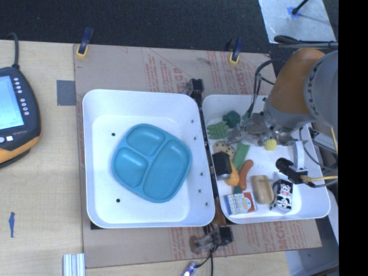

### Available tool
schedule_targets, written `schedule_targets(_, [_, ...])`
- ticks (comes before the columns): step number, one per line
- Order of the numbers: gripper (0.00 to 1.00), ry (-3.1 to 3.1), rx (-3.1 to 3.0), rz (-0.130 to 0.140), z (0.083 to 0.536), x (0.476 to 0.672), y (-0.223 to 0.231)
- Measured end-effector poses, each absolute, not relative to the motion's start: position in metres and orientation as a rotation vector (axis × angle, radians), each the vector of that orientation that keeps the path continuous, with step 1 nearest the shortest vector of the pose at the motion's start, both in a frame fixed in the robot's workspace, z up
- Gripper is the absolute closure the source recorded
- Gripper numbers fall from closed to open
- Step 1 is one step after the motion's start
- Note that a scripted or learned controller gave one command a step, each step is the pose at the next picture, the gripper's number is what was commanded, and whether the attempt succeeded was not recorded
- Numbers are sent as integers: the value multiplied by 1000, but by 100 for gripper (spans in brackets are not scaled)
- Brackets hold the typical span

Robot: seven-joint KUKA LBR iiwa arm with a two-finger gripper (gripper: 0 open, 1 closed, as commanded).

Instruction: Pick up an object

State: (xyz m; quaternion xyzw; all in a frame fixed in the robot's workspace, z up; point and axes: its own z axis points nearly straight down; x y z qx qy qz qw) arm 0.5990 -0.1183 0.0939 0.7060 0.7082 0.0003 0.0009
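Near edge: pale wood worktop (pixel 40 200) with a brown cardboard sheet (pixel 144 68) under two white bins.

Right bin (pixel 315 207), front row:
- small printed box (pixel 238 202), lying flat at the left corner
- tan block (pixel 262 188) just beside it
- cow-patterned carton (pixel 282 195) to the right, near the tan block

Middle of the right bin:
- orange carrot-shaped piece (pixel 241 174), tilted, its lower end near the tan block
- black block (pixel 220 164) against the left wall
- spotted cookie (pixel 224 149) just behind the black block
- green stick (pixel 241 153), slanted, touching the orange piece's upper end
- yellow ball (pixel 270 145) to the right

Left bin (pixel 92 154): one blue divided plate (pixel 152 163), roughly centred, flat.

Back of the right bin: light green leafy piece (pixel 217 130) and dark green piece (pixel 232 118), near the left wall.

Gripper (pixel 244 131) is low over this back area, just right of the green pieces and above the green stick. How far open it is: cannot tell. No object is visibly held.

Far side: handheld screen unit (pixel 14 114) at the left edge; two blue-and-yellow clamps (pixel 84 42) on the sheet's back edge.
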Motion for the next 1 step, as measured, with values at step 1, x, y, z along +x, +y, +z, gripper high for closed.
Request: schedule_targets(1, [0, 2224, 2216, 0, 94, 549, -97])
